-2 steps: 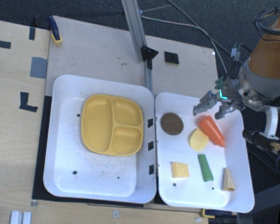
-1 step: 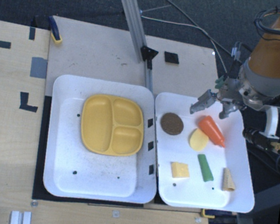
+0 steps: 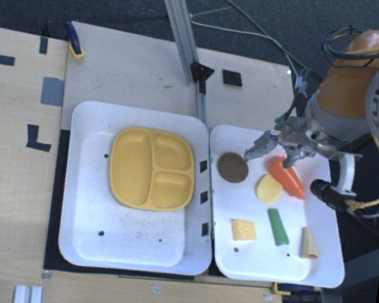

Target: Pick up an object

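My gripper (image 3: 277, 152) hovers over the upper part of the right bin (image 3: 324, 266), fingers spread open with nothing between them. One finger (image 3: 259, 148) points toward a brown round cookie (image 3: 232, 168) just below-left of it. The other finger (image 3: 294, 156) sits right above an orange carrot (image 3: 288, 178). Below them lie a pale yellow round piece (image 3: 268, 189), a green stick (image 3: 278, 227), a yellow cheese cube (image 3: 243, 231) and a tan cone-like piece (image 3: 310, 244).
The left bin (image 3: 79, 229) holds a yellow divided plate (image 3: 152, 169). A metal pole (image 3: 183, 26) slants up from between the bins. Cables run behind the arm at the top right.
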Controlling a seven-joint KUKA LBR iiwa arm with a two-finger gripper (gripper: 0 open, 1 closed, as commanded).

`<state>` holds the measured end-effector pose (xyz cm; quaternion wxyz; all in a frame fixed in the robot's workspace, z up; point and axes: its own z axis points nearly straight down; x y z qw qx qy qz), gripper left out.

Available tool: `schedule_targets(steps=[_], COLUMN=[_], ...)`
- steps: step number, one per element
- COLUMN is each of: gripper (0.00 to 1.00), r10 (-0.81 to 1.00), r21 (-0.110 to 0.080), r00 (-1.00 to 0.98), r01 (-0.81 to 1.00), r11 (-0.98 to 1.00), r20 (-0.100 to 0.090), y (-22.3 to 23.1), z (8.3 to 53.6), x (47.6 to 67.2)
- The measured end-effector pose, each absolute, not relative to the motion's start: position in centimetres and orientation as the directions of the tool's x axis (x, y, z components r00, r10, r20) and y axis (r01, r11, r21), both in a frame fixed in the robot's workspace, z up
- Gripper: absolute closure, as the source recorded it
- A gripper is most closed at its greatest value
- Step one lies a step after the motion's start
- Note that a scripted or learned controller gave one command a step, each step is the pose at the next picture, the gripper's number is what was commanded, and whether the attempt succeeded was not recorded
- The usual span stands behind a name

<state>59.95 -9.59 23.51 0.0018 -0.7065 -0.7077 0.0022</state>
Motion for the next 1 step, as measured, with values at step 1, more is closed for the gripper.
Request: schedule_targets(steps=[1], gripper=[0.0], r10=[1.0], r21=[-0.006], r00=[-0.001], r01=[1.0], r11=[0.001], r20=[-0.001], y=[-9.45], z=[19.13], x=[59.8])
